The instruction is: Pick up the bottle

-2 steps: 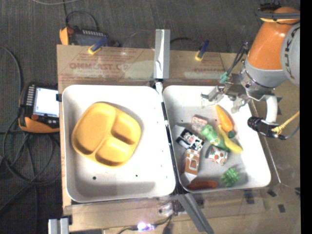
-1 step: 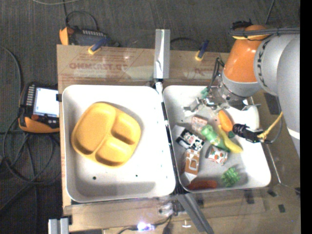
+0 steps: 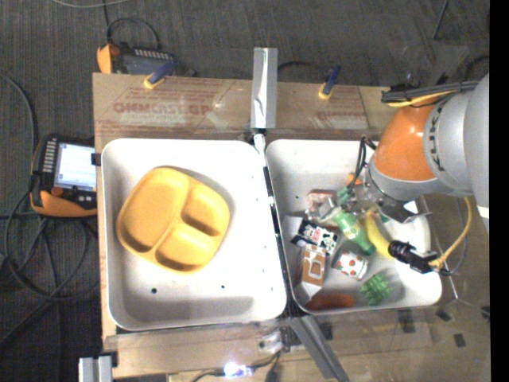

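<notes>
Camera view: two white bins side by side on the tabletop point(image 3: 159, 106). Left bin point(image 3: 127, 293) holds a yellow divided tray point(image 3: 175, 217), sitting toward 9 o'clock of the frame centre, tilted a bit.

Right bin point(image 3: 298, 161) is cluttered. Arm point(image 3: 421, 146) comes in from 3 o'clock, orange band over the bin's upper right part. Tool point(image 3: 356, 201) is down among the clutter near the bin's middle; can't tell whether it is spread or closed, the wrist hides it.

Green bottle point(image 3: 350, 228) lies on its side in the right bin, just at 6 o'clock of the tool, close to or touching it; can't tell if it's between anything. A yellow banana-like thing point(image 3: 375, 235) lies just beside the bottle at its 3 o'clock. Small patterned card box point(image 3: 316, 237) at the bottle's 9 o'clock. Red-and-white can point(image 3: 350, 265) at its 6 o'clock. Brown carton point(image 3: 312, 269) toward 7 o'clock. Green bumpy toy point(image 3: 375, 289) near the bin's lower right corner. Red-brown sausage-like item point(image 3: 330, 301) along the bottom wall.

Outside the bins: orange handheld pendant point(image 3: 64, 177) on the floor at 9 o'clock, cables around.
</notes>
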